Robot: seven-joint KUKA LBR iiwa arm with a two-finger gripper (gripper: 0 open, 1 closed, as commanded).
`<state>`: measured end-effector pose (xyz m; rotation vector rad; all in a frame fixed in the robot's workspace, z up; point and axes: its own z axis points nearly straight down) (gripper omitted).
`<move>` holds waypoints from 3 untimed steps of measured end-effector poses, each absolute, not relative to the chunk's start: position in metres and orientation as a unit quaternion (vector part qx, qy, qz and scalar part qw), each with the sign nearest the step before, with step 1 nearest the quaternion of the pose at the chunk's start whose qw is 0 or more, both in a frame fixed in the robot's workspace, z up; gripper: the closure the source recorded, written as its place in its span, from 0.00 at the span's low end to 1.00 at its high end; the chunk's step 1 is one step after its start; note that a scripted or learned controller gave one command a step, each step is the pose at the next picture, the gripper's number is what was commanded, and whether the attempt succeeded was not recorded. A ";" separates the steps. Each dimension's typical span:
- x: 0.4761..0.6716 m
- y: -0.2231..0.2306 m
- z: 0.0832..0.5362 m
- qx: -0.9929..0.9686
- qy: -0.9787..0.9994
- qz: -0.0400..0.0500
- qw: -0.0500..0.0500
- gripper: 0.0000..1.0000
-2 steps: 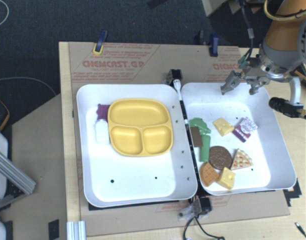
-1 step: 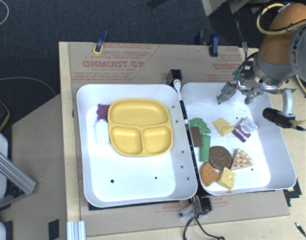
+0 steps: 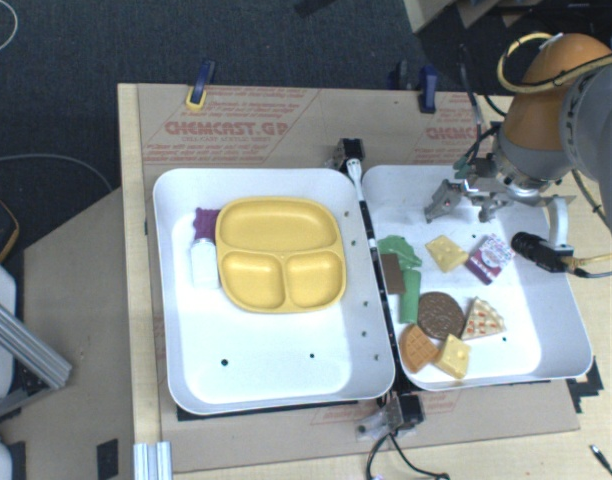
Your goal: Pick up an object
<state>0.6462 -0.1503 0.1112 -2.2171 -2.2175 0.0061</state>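
White bins sit side by side on the cardboard-covered bench [image 3: 286, 118] in your overhead camera view, and you can see the arm reaching in from the right over the far part of the right bin [image 3: 556, 338]. Look at the gripper [image 3: 461, 208]: its two fingers stand apart with bare bin floor showing between them, so it grips nothing, and it sits over the far left part of that bin. Just on the near side of it you have a yellow cheese wedge [image 3: 446, 253] and, to the right of that, a purple packet [image 3: 489, 256], the two close together but not touching. Along the left wall of the right bin you will find a green piece [image 3: 398, 250] with a brown bar [image 3: 391, 273] beside it and a longer green stick [image 3: 411, 293] running toward the near side. Nearer still, a round brown cookie [image 3: 440, 314] lies against a pizza slice [image 3: 483, 320], and in the near left corner an orange waffle [image 3: 419, 346] touches a yellow block [image 3: 452, 356]. Turn to the left bin [image 3: 256, 368] and you see a yellow divided plate [image 3: 281, 251] lying flat in its far half, with a purple item [image 3: 205, 223] and a white bottle [image 3: 202, 263] tucked against the plate's left edge. You can tell that the gripper is well apart from everything in the left bin.
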 end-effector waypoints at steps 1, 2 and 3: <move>0.646 -0.149 0.083 -0.707 -0.707 0.001 0.002 0.00; 0.647 -0.149 0.096 -0.707 -0.707 0.000 0.000 1.00; 0.651 -0.157 0.143 -0.707 -0.707 -0.001 -0.003 1.00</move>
